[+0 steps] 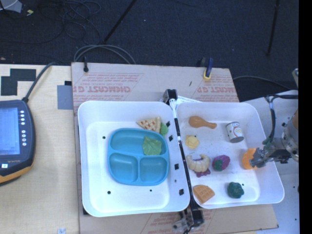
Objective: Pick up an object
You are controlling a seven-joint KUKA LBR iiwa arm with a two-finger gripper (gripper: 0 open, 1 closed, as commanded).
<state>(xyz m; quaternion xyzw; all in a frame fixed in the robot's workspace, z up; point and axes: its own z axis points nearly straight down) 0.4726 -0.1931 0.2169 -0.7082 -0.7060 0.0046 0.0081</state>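
Note:
My gripper [259, 158] reaches in low from the right, over the right side of the right bin [267, 189]. It sits right against an orange toy [248, 158] and covers that toy's right side. Further left in the same bin lie a purple toy [221, 162], a shrimp-like piece [198, 162] and a yellow piece [192, 141]. A drumstick [201, 123] and a small can [235, 132] lie towards the back. A green lump [235, 189] and an orange wedge [203, 193] lie at the front.
The left bin [92, 179] holds a blue divided plate [138, 165] with a green leaf [152, 145] on it. A waffle slice [150, 124] lies behind the plate. A teach pendant [12, 135] rests on the bench at far left.

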